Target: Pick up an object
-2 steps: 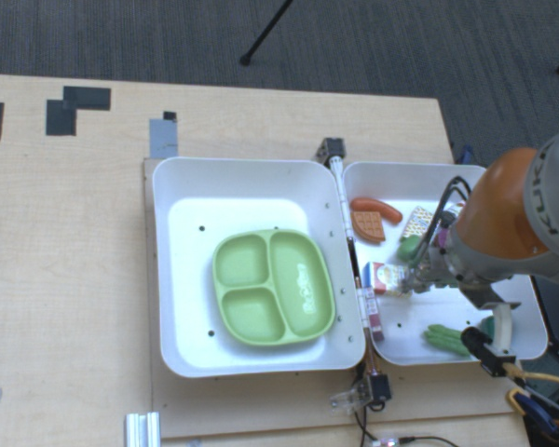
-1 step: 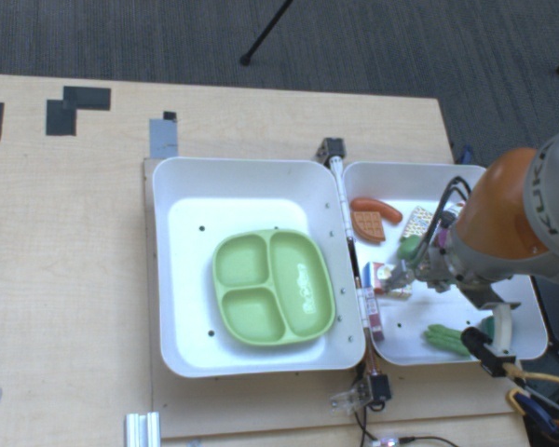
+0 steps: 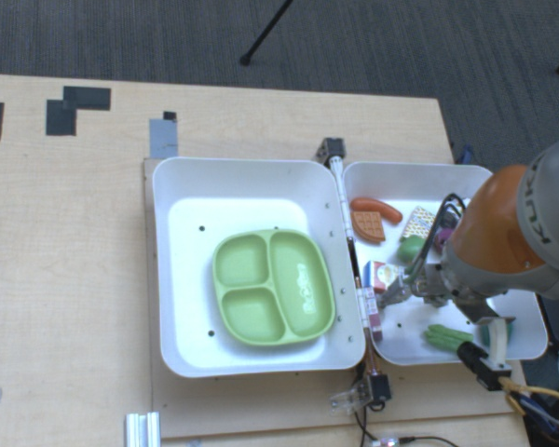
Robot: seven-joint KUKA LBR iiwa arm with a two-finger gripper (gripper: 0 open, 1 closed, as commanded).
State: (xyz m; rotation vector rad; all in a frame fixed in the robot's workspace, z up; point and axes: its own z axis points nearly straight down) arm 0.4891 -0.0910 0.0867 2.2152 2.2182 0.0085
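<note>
My gripper hangs low over the left half of the right bin, and the grey and orange arm above it covers much of that bin. A small white, red and blue carton lies right beside the gripper's tip, against the bin's left wall. Whether they touch is unclear. Farther back lie an orange-red sausage, an orange waffle piece, a yellow patterned block and a green piece. A green vegetable lies near the front, under the wrist.
The left bin holds a light green divided plate. The wall between the bins runs close to the left of the gripper. A grey block stands on the bench behind the left bin.
</note>
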